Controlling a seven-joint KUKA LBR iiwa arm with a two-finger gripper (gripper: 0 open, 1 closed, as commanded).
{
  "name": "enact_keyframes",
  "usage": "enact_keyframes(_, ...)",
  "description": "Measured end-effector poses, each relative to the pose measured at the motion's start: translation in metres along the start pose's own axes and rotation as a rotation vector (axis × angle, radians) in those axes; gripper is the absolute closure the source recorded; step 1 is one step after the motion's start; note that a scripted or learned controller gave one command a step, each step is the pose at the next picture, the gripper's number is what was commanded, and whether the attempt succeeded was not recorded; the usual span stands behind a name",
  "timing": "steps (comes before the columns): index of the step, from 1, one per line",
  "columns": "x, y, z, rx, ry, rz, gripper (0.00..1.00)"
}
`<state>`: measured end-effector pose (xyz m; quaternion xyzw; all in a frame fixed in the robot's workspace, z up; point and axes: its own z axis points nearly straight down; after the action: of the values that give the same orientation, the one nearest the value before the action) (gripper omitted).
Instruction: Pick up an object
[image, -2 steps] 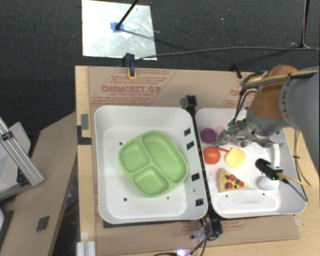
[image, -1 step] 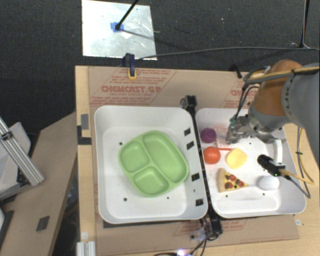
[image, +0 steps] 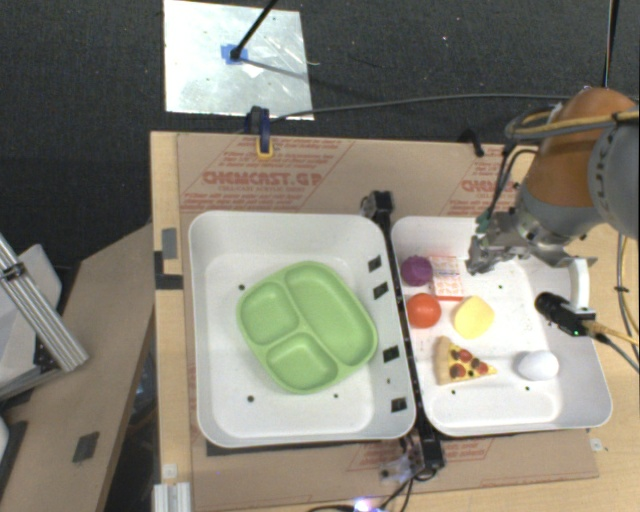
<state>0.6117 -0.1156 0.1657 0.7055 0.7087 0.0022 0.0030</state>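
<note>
Hovering above the right bin, jaws unclear.

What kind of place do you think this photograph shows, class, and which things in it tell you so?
Probably a robotics lab or test bench, not a kitchen. A grey robot arm reaches over two white bins; the food, like the pizza slice, looks like toys; loose cables cross the bench.

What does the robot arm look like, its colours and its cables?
The arm is grey with rounded links, and a wide orange band sits above the wrist. Thin dark cables run along it near the orange part. The gripper at its end is a small grey metal block, darker than the arm.
</note>
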Motion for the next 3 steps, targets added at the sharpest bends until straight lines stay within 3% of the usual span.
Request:
enact_keyframes(2,-0.001,0.007,-0.092,0.0,0.0,-0.002,1.0)
enact_keyframes(3,0.044,0.006,-0.084,0.005,0.002,-0.004,1.0)
